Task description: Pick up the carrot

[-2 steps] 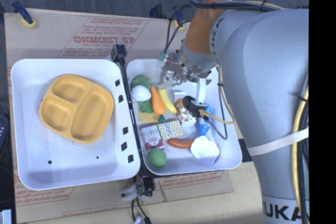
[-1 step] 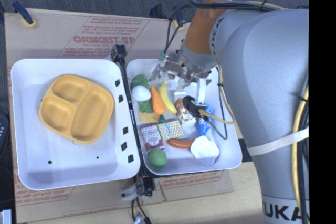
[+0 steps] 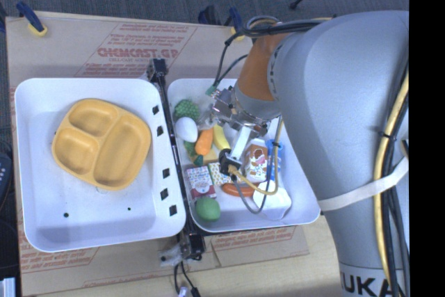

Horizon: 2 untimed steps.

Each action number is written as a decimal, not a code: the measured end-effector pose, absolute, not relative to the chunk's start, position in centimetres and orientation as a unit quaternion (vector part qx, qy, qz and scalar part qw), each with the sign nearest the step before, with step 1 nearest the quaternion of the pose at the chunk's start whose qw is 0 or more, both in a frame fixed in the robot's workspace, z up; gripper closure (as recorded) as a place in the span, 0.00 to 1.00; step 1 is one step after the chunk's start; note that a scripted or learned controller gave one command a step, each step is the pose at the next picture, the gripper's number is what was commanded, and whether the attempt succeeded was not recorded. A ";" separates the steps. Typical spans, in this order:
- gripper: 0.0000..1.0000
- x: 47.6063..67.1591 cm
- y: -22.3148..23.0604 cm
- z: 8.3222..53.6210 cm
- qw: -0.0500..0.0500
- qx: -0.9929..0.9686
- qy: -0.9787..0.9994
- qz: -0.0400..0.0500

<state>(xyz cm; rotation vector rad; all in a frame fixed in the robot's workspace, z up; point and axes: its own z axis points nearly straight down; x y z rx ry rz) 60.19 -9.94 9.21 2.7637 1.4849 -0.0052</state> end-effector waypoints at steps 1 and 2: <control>1.00 60.2 -9.6 10.2 -0.002 0.879 0.476 -0.003; 1.00 58.1 -6.3 23.3 -0.001 0.906 0.423 -0.001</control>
